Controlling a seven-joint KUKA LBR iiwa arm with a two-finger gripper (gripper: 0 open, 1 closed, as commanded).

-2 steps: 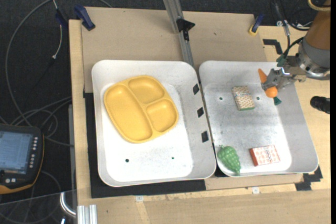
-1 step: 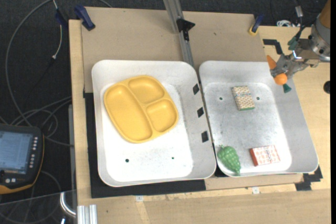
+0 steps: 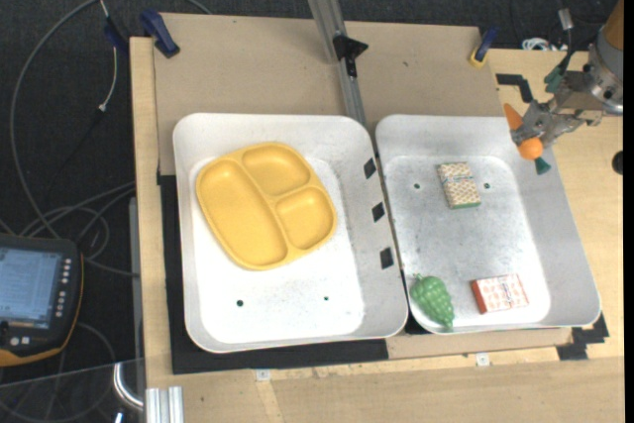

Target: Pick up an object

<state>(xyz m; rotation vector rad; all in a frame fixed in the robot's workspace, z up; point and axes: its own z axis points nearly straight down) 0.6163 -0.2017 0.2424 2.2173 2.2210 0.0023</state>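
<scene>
Jaws [image 3: 536, 142]: at the right bin's [image 3: 555, 213] far right rim, above the objects; whether apart or together, I cannot tell. Something orange shows at the tip, possibly part of the tool.

Patterned block [image 3: 459, 184]: left of the jaws and slightly nearer me, on the bin floor. Nearest candidate.

Red box [image 3: 499, 293]: well toward me from the jaws, near the front rim.

Green lump [image 3: 432, 301]: farther left, front corner.

Yellow tray [image 3: 265, 204]: left bin, well apart.

Step, by my reading: approach, nothing yet lifted. Next: travel inward over one item, descend, close.

Even overhead light, soft shadows, slight blur, no glare, mild grain
</scene>
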